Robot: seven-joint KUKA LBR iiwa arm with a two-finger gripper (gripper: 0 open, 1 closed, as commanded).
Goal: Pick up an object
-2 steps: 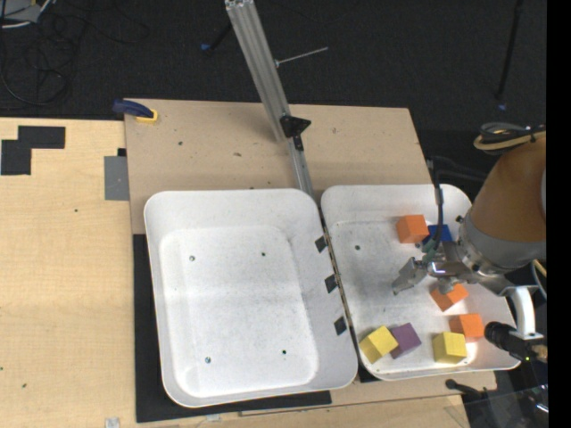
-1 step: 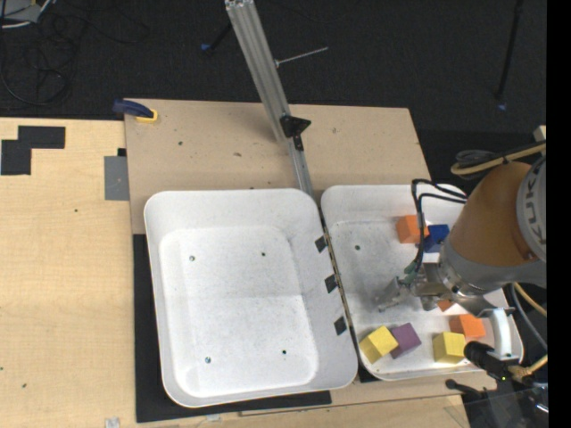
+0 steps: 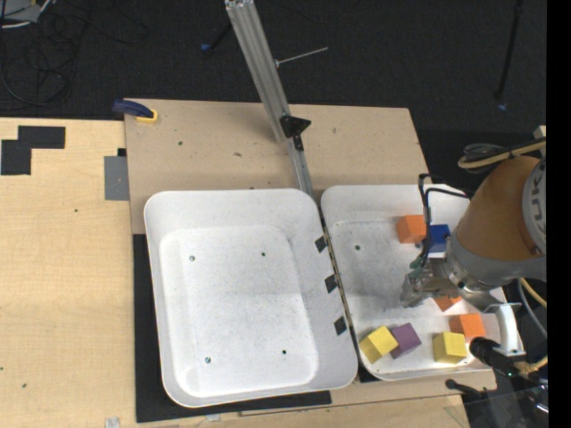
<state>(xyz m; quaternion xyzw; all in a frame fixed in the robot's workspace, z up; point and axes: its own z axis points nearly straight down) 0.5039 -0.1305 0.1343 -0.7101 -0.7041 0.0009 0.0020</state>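
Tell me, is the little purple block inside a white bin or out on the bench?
Inside. The small purple block lies on the floor of the right-hand shallow white bin, touching a yellow block near the front rim.

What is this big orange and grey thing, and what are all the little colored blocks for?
It's a robot arm, reaching in from the right. One camera looks down from above at a slant. At the arm's end is a gripper for grabbing things; it is low inside the right bin, but I can't see a block in it.

Two white bins sit side by side on a bench: the left bin and the right one. In the right bin lie small blocks: an orange block, a blue block, a yellow block touching a purple block, and another yellow block. The robot's job is to pick one up.
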